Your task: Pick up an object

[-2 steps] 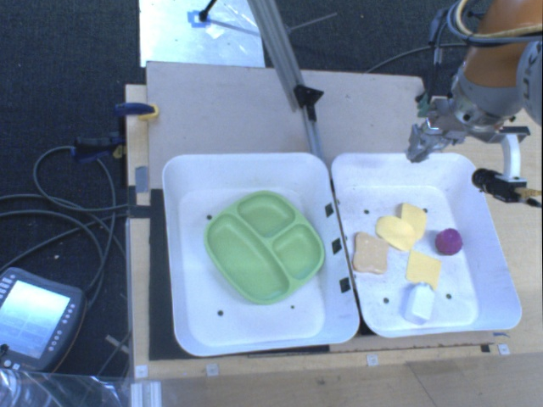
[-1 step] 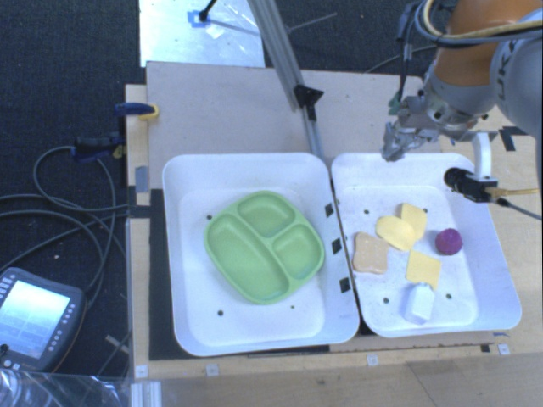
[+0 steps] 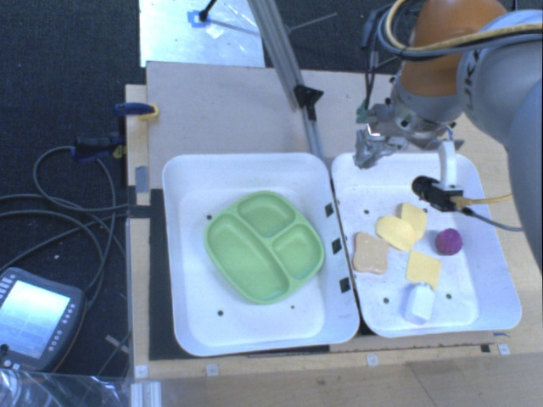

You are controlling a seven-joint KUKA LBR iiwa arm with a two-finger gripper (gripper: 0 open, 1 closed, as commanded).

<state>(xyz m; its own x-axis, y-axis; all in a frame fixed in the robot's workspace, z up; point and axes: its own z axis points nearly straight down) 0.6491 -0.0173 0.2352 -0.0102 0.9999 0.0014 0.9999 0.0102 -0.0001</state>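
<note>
Gripper [image 3: 366, 153] hangs over the right bin's [image 3: 492, 308] far left corner; fingers too blurred to tell spread from pressed. Below, in that bin: pale yellow heart-like piece [image 3: 394, 230] touching a yellow block [image 3: 414, 217], flat tan toast slice [image 3: 370, 253], yellow square [image 3: 423, 269], round purple ball [image 3: 449, 242], small white block [image 3: 418, 303]. Left bin [image 3: 191, 312] holds a glossy green three-compartment tray [image 3: 264, 246]. Bare wooden tabletop [image 3: 221, 108] beyond.

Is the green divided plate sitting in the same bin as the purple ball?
No, the green divided plate lies in the left bin, while the purple ball is in the right bin.
</note>
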